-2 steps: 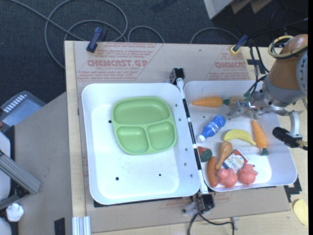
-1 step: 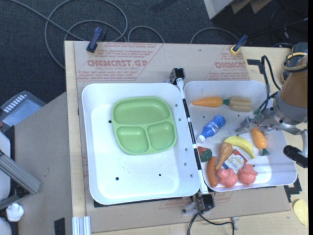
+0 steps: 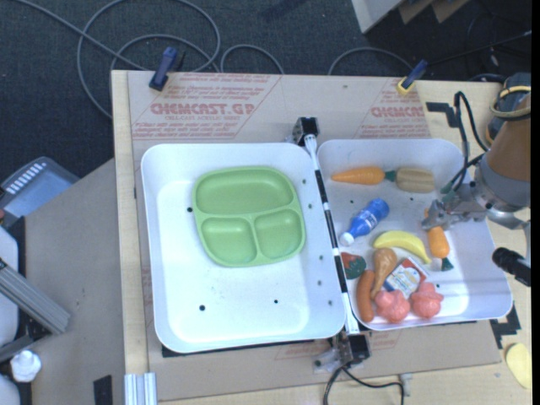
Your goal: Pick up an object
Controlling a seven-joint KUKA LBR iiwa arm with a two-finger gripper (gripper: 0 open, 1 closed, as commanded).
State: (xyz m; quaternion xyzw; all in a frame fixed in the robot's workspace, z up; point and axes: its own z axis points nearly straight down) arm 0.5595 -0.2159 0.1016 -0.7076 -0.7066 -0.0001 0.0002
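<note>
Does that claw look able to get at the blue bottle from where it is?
Probably yes: the blue bottle lies alone on bare bin floor, nothing on top, and the claw hangs just to its right in the same bin.

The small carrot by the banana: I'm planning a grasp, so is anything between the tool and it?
Nothing visible does. The tool sits in the right bin just above the small carrot, with bare bin floor between them. The banana lies to the carrot's left, close beside it.

A grey robot arm (image 3: 506, 194) is showing an orange band (image 3: 511, 150) above its wrist, black cables (image 3: 463, 121) looping alongside, and a small metallic tool (image 3: 440, 216).
</note>
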